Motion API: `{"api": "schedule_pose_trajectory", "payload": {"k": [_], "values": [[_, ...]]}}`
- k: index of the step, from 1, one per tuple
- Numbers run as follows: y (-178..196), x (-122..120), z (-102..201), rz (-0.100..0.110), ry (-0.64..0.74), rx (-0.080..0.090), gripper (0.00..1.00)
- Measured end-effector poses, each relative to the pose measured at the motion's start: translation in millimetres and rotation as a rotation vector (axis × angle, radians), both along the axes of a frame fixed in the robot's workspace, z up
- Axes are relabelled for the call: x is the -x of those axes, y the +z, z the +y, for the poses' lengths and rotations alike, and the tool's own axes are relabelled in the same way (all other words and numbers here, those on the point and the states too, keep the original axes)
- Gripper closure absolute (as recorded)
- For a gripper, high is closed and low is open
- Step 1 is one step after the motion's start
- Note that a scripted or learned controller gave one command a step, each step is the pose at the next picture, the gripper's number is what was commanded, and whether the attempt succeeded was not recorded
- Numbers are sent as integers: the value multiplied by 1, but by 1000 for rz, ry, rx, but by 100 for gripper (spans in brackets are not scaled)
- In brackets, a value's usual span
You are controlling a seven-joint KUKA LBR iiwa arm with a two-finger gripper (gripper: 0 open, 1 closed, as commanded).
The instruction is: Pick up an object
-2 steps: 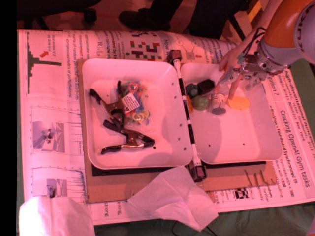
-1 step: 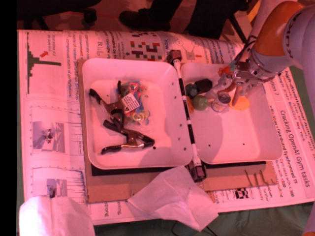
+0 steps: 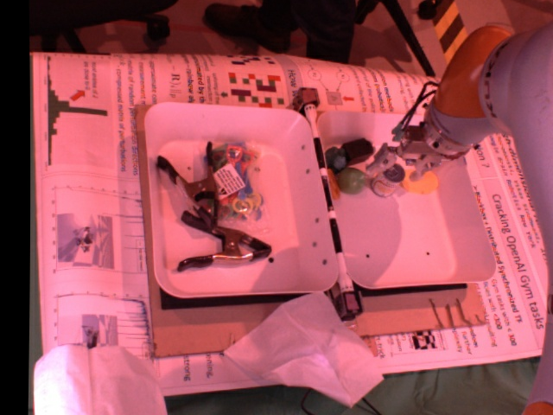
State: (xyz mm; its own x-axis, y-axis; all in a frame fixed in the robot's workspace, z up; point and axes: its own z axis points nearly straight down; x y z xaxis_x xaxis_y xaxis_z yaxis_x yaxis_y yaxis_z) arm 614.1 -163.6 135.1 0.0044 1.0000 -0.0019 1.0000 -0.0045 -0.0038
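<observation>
Camera view: claw [image 3: 389, 164] among right bin [image 3: 449, 258] objects.

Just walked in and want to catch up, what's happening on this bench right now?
A grey robot arm reaches in from the right, its gripper low over the right bin among a few small objects: a dark block, a greenish ball and an orange piece. Nothing is visibly held. The left bin holds a black hand tool and a bag of colourful bits.

"Cracking OpenAI Gym tasks" on poster [image 3: 510, 258]
</observation>
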Motion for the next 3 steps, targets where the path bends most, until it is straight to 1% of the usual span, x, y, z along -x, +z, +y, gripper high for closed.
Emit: {"api": "schedule_pose_trajectory", "payload": {"k": [1, 2, 3], "values": [[-25, -5, -2, -21, 2, 4, 0], [-15, -6, -3, -24, -1, 6, 100], [36, 0, 0, -15, 2, 1, 100]]}}
